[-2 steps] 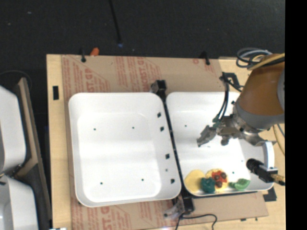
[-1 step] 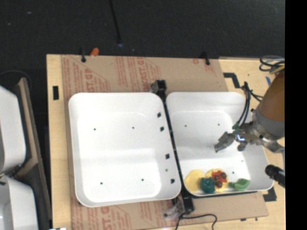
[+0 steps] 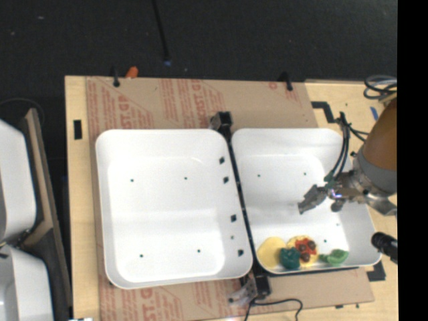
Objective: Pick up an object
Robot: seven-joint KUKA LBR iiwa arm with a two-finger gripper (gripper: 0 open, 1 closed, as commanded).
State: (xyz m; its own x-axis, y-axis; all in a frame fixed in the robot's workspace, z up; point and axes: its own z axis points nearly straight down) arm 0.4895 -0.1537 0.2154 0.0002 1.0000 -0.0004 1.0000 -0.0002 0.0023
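Your gripper (image 3: 322, 199) hangs above the right bin (image 3: 281, 146), fingers spread and holding nothing. The toys (image 3: 302, 251) huddle at that bin's front edge, below the gripper. They look light, probably soft; pinch the green one (image 3: 335, 256) across its middle.

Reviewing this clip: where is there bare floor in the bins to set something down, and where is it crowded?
The left bin shows bare floor wall to wall. In the right bin, the far half by the divider is bare. Its near edge is crowded with the toy pile, with the pincer just beyond.
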